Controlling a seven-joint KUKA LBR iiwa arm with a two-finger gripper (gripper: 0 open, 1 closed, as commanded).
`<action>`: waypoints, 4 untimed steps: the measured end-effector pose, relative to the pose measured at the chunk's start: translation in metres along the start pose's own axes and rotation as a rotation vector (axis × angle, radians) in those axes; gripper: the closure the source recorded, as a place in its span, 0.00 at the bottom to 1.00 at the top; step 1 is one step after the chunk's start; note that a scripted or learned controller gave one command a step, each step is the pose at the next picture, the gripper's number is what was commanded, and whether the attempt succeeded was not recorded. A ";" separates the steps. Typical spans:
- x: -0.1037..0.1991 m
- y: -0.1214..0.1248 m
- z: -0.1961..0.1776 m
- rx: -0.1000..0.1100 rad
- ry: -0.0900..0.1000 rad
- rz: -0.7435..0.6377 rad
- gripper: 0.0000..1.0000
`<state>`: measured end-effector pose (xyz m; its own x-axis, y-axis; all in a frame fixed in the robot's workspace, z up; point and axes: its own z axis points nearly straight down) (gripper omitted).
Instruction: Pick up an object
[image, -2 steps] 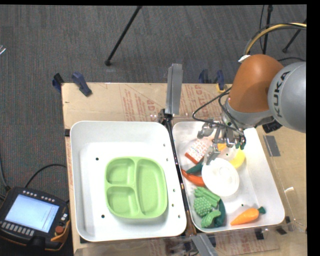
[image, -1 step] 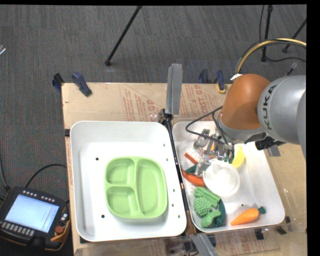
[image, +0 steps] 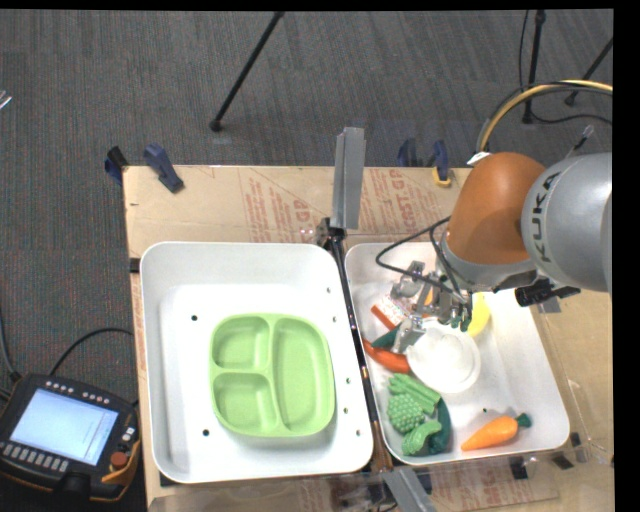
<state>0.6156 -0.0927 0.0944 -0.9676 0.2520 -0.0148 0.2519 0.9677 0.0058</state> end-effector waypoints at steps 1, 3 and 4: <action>0.039 -0.006 -0.001 0.002 -0.002 0.073 0.00; 0.023 -0.126 -0.001 0.004 -0.003 0.007 0.00; 0.010 -0.068 0.000 0.003 -0.001 0.030 0.00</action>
<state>0.5884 -0.1555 0.0939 -0.9595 0.2814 -0.0157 0.2814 0.9596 0.0028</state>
